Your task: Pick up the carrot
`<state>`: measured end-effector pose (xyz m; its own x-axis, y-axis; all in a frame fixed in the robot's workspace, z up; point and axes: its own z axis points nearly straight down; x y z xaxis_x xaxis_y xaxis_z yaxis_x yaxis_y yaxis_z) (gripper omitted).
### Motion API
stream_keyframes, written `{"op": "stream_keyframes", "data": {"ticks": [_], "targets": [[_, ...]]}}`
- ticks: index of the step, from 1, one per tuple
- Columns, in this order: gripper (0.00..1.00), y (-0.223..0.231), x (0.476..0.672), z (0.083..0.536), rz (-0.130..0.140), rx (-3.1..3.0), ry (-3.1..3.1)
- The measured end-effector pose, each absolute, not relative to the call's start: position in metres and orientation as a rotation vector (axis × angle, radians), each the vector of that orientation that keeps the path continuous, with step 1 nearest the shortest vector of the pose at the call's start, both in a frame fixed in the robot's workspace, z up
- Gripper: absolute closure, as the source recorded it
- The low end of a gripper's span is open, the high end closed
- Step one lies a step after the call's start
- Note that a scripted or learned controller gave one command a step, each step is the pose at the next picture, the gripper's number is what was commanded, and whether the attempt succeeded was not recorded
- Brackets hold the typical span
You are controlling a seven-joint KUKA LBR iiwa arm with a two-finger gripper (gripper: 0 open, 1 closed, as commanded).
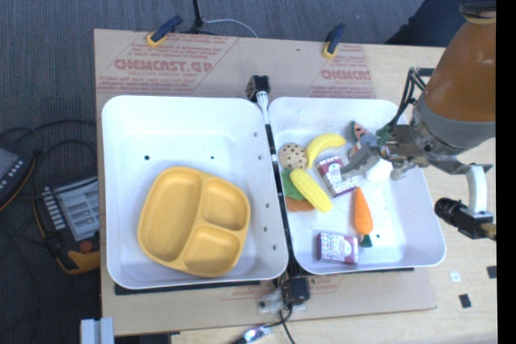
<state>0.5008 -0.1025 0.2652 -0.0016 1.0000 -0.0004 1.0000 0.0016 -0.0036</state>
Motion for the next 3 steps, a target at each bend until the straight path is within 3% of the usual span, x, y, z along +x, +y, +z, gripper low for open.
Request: {"op": "stream_keyframes", "data": {"ticks": [1, 2, 3], "targets": [[0.0, -0.126, 0.48, 0.154, 0.015, -2.229, -2.197], [0.0, -0.107, 0.486, 0.1, -0.002, -2.288, -2.155], [0.0, -0.176, 0.494, 0.09, -0.019, -1.874, -2.513]]}}
